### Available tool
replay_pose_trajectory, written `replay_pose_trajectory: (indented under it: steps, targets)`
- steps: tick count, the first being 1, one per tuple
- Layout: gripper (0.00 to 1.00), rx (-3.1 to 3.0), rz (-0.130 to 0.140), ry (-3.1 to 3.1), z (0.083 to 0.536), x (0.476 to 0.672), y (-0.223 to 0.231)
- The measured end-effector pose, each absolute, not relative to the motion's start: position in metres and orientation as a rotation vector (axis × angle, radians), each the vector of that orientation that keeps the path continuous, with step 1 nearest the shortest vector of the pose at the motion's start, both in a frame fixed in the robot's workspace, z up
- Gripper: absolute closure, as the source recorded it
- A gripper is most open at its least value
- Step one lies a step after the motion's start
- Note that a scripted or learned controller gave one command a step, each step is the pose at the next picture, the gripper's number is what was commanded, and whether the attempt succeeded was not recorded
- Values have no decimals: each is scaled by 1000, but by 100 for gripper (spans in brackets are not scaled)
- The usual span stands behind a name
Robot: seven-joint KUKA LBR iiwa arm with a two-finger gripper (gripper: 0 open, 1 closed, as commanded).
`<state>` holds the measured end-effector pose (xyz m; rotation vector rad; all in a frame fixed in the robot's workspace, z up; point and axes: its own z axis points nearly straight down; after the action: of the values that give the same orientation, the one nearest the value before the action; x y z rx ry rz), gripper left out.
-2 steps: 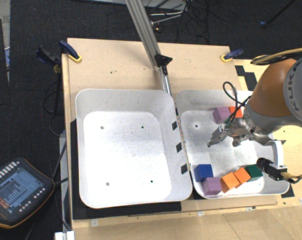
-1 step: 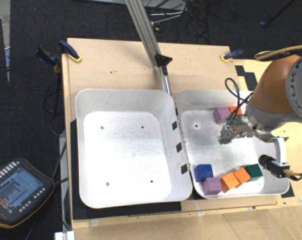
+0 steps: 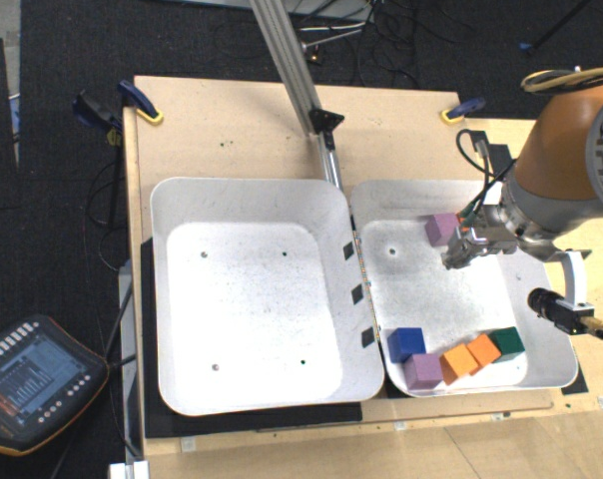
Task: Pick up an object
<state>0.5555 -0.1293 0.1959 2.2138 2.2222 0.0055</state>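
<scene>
Your claw sits low in the right bin, just beside the purple block; its spread I cannot tell. Centre over that block before closing; the others lie clustered near the front wall.

Dark floor, tan bench, cables.

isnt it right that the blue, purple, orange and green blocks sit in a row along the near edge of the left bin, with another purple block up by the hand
Not quite: the camera view shows the blue block, purple block, orange block and green block along the near edge of the right bin, not the left bin. The other purple block is indeed up by the hand.
</scene>
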Motion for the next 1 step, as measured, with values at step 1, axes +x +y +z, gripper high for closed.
replay_pose_trajectory:
  steps: [1]
  targets:
    - [100, 2214, 5, 2220, 252, 559, -140]
